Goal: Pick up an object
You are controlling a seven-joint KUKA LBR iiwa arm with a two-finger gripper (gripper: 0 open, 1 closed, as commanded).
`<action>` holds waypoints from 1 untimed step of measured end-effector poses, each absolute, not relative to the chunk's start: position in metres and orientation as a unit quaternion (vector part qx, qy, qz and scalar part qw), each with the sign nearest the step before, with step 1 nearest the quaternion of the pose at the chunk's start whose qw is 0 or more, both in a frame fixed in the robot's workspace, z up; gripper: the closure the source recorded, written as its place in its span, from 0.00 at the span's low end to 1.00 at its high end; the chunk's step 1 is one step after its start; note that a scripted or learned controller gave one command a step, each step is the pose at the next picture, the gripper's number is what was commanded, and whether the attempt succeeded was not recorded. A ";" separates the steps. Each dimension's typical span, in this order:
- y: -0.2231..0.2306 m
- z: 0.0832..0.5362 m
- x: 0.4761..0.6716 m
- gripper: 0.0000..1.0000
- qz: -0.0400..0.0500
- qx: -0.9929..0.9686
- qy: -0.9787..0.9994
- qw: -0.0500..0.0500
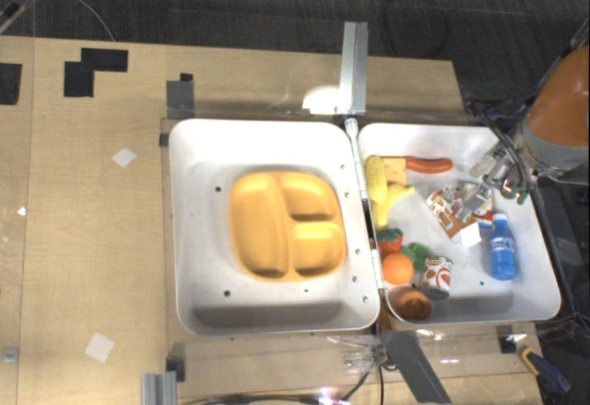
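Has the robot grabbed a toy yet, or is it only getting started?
Nothing looks picked up yet. The gripper is over the right bin, close to the small patterned packet and the blue bottle, and those toys lie on the bin floor. Whether its fingers are closing on anything is too small to tell. Left to do: grip one toy and lift it out. The yellow tray sits in the left bin.

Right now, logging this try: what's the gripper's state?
Gripper: cannot be told; it sits low in the right bin by a snack packet.
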State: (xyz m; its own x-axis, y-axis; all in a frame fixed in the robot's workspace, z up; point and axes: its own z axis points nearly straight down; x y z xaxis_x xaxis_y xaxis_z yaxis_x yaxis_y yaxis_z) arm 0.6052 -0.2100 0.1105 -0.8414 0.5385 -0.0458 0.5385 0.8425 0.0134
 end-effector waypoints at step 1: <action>-0.209 0.112 0.557 0.00 -0.001 0.239 0.970 0.032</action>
State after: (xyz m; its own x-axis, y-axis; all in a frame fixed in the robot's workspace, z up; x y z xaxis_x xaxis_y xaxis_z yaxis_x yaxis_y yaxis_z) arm 0.5572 -0.2093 0.1116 -0.8836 0.4640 -0.0627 0.4642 0.8857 0.0133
